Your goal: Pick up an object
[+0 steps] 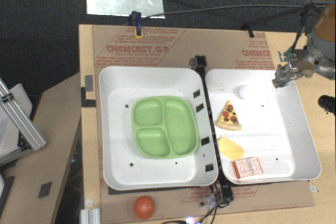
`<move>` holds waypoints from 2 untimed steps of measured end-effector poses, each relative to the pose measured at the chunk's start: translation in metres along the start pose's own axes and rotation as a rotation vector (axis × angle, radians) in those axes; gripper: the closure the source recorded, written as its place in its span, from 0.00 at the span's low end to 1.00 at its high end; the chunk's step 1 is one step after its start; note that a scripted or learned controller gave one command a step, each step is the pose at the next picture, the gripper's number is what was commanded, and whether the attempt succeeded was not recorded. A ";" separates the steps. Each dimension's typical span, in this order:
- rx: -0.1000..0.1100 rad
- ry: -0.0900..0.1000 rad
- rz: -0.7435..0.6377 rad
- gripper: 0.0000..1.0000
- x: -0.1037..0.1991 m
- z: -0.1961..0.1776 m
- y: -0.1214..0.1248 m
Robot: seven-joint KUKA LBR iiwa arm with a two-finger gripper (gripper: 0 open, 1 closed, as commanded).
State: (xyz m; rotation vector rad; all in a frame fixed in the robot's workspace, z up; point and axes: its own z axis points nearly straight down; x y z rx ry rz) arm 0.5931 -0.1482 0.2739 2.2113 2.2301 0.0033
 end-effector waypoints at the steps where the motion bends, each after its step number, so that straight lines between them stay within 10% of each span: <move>1: 0.002 0.000 0.000 1.00 0.041 0.008 -0.011; 2: 0.003 0.001 0.000 1.00 0.088 0.022 -0.028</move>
